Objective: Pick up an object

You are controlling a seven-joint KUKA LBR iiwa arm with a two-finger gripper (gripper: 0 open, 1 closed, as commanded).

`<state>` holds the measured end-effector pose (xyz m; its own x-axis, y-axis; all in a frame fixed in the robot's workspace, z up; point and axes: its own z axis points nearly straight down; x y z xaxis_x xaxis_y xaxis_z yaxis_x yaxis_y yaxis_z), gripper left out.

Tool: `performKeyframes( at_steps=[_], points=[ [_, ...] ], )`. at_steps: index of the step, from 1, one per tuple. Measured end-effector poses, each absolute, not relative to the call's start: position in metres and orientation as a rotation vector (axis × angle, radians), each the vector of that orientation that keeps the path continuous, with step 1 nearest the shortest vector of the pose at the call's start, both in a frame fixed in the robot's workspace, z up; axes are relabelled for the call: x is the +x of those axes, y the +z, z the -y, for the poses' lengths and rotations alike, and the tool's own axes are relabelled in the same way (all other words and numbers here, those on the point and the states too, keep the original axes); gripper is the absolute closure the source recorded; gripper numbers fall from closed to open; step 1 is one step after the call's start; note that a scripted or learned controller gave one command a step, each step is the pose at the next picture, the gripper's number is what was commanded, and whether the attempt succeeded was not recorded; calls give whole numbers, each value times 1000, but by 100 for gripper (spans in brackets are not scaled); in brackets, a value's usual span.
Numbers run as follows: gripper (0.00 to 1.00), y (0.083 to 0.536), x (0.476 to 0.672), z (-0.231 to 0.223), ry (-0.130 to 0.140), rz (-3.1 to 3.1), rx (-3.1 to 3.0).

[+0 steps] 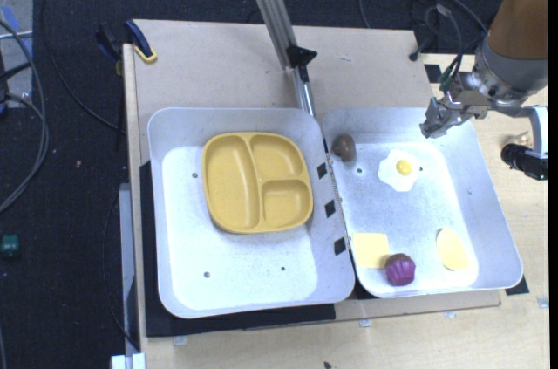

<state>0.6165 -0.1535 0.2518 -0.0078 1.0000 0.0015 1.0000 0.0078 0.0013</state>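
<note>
Bench top of pale wood carries two shallow white bins side by side, ringed by dark floor and loose cables. Nearest in the right bin (488,210) lie a purple toy fruit (400,269), touching it a yellow cheese-like square (369,249), and just to the right a pale yellow oval piece (452,249). Farther back sits a toy fried egg (401,171), and left of it, by the bin's left wall, a brown round piece (343,147). The left bin (174,184) holds a yellow divided tray (257,182). At the right bin's far right corner hangs the gripper (433,125); whether it is spread or closed is too small to tell, and nothing shows in it. The egg is the closest candidate, lying near and left of the gripper with nothing between them; it looks roughly round, so no axis matters.
</note>
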Motion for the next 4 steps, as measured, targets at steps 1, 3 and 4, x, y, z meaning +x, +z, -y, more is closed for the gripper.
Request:
performKeyframes(
  at_steps=[1,3,4],
  points=[
    [100,257,615,95,-2,2230,-2213],
    [100,249,600,-2,3,2227,-2213],
    [100,251,595,-57,0,2229,-2210]
  ],
)
